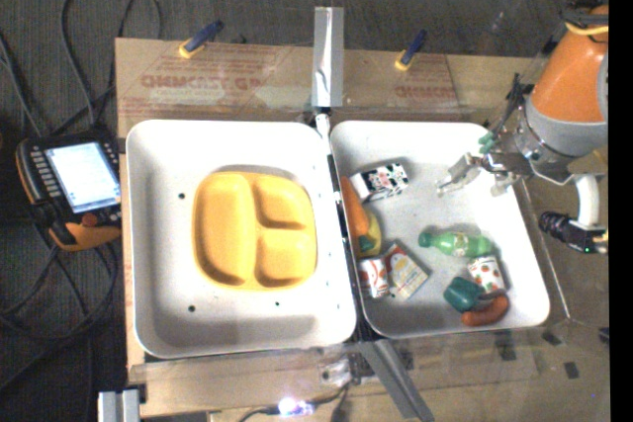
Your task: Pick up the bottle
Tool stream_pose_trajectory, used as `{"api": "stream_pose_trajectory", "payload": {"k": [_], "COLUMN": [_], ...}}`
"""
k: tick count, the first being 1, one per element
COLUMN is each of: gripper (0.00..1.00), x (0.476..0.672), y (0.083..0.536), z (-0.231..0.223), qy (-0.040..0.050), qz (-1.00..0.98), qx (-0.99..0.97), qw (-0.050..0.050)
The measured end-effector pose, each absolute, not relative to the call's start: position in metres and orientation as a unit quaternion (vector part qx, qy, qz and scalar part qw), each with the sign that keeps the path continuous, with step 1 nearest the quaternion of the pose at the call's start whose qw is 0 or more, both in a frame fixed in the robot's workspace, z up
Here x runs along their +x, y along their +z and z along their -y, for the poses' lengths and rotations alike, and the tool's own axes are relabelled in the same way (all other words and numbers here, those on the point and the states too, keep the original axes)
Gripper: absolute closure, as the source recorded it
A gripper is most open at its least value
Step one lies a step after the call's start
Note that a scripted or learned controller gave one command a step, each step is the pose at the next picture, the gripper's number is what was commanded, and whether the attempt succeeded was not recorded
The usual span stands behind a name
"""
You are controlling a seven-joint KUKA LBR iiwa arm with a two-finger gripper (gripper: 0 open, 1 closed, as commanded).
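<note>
Green bottle point(456, 242) lies on its side in the right bin point(435, 135), gripper point(461, 175) above it, fingers spread and holding nothing.
One bottle, one toy car point(381, 180), two small cartons point(393, 273), one carrot point(356, 210), one teal cup point(462, 293); clutter hugs the near and left walls, open floor at centre. Left bin point(148, 242) carries one yellow tray point(257, 227).

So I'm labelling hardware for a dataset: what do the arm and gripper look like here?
The arm has a rounded orange band above a grey wrist section. The gripper is pale metallic with thin fingers, a small teal part near its base.
</note>
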State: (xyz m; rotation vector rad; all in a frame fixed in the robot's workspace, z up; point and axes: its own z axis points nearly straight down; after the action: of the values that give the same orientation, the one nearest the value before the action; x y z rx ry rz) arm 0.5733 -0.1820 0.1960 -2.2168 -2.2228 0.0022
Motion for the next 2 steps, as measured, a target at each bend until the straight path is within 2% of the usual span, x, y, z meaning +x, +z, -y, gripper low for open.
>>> {"api": "stream_pose_trajectory", "payload": {"k": [1,2], "gripper": [0.00,0.00], "x": [0.537,0.501], "y": [0.090,0.090], "z": [0.163,0.184], "qy": [-0.0026,-0.0049], "qz": [0.710,0.655], "qx": [-0.704,-0.756], "qw": [-0.004,-0.007]}}
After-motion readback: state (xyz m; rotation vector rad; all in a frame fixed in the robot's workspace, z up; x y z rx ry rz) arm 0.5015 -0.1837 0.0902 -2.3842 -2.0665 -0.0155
